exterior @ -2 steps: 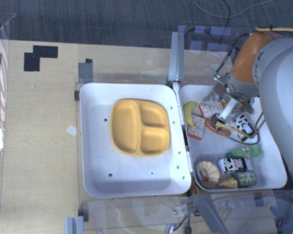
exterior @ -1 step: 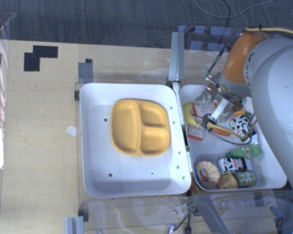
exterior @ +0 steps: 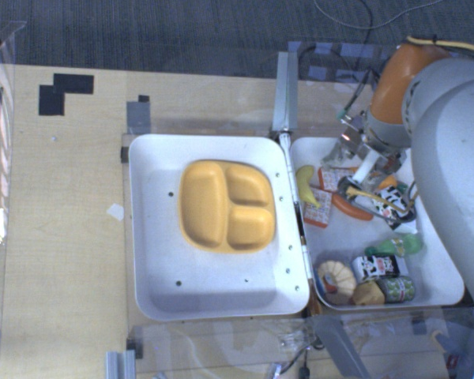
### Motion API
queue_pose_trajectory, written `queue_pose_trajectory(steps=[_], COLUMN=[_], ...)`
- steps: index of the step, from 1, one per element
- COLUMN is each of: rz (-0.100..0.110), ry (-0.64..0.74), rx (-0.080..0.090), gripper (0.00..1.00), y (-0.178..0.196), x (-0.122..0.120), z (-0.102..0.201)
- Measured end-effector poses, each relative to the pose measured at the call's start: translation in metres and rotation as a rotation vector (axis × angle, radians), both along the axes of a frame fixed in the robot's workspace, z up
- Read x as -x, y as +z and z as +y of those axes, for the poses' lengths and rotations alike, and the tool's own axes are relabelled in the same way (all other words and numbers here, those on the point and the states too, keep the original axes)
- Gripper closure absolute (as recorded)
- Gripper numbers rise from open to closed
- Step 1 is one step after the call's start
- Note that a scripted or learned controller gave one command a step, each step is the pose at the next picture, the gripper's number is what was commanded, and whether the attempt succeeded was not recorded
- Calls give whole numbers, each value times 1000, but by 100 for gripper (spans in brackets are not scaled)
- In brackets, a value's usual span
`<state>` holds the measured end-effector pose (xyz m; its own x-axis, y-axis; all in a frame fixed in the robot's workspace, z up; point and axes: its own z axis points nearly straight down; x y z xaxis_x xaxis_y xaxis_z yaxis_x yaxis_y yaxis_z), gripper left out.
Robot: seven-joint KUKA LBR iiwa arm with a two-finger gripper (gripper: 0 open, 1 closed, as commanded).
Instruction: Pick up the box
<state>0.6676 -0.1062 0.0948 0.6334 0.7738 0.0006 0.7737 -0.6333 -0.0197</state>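
I work in a robotics lab, not a home. My pale wooden surface (exterior: 63,235) carries two shallow white plastic bins: the left bin (exterior: 154,235) and the right bin (exterior: 446,287) are fixed side by side with grey metal brackets (exterior: 284,93). Black tape squares (exterior: 63,91) mark the wood, a thin black cable (exterior: 344,6) loops over dark grey carpet (exterior: 182,18), and clear plastic guard panels (exterior: 0,133) edge the bench.
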Motion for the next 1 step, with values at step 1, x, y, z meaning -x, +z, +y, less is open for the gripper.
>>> queue_pose_trajectory(steps=[1], rz=[-30], ry=[56], rx=[19], gripper=[0], y=[0], x=[7], z=[17])
